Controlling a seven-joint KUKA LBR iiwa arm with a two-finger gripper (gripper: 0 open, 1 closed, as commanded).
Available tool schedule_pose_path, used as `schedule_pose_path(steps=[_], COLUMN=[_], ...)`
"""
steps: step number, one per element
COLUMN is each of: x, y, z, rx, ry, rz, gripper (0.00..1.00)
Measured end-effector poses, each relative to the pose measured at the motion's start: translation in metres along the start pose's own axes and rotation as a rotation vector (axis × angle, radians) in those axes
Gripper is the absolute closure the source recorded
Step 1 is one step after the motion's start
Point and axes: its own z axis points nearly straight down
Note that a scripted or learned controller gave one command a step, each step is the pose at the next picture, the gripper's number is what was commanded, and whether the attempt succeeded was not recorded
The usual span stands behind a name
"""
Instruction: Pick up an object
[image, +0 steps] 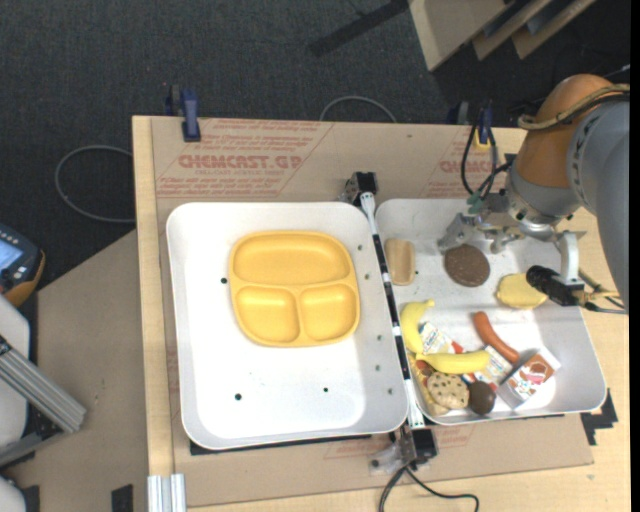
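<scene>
A wooden surface (150, 300) seen from above carries two shallow white bins side by side. The left bin (200, 400) holds a yellow divided plate (295, 286), with one long section at the far side and two smaller sections at the near side. It sits in the far half of that bin.

The right bin (580, 375) holds a scatter of toy food. A tan bread slice (401, 261) lies by the bin's left wall. A round brown patty (467, 266) lies near the middle of the far half. To its right is a pale yellow piece (521, 291), lumpy in shape. Toward the near side, a curved banana (430, 340) lies beside a red sausage (497, 338). Closer still are a chocolate chip cookie (446, 391), a dark brown piece touching it, and a small carton (527, 377) printed in red and white.

The grey arm (585, 140), with its orange band, reaches in from the right over the far end of the right bin. The gripper (490, 233) hangs just above and behind the brown patty, apart from the other food. Whether the fingers are apart or together cannot be told from this angle, and nothing is seen between them.

Blue clamps (188, 108) grip the far edge of the surface.
</scene>
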Motion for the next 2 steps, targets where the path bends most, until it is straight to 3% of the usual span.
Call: schedule_pose_path(steps=[1,2], x=[0.031,-0.024], y=[-0.086,-0.006], z=[0.003,0.001], rx=[0.017,0.000], ry=[0.006,-0.002], rz=[0.005,0.003], gripper=[0.00,0.00])
